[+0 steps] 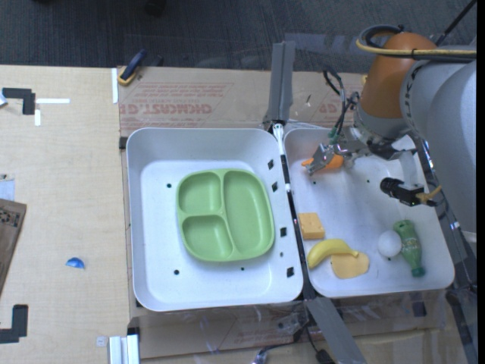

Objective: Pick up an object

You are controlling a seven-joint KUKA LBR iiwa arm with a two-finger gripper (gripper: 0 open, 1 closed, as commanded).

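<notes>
Orange plastic, maybe a toy carrot point(324, 163), lies in the far left corner of the right bin point(364, 211), close to the wall between this bin and the left bin point(151, 203), and the gripper point(334, 153) is low right at it, touching it or nearly so. Whether the gripper is open or closed on the toy carrot I cannot tell from this slanted view, because the metal parts and the orange piece overlap. I judge that the step in hand is the grasp itself. To do it well, the arm should sit low enough to take the toy carrot across its narrow body and not only at the tip, and stay a little off the bin wall, so nothing is pressed into the corner. Afterwards a straight, slow lift is best, since a thin smooth piece can slip or turn. A yellow block point(311, 224), a banana point(326, 251), a white ball point(389, 244) and a green bottle point(409, 247) lie well apart at the near side of the same bin, and the green plate point(226, 214) rests in the left bin
</notes>
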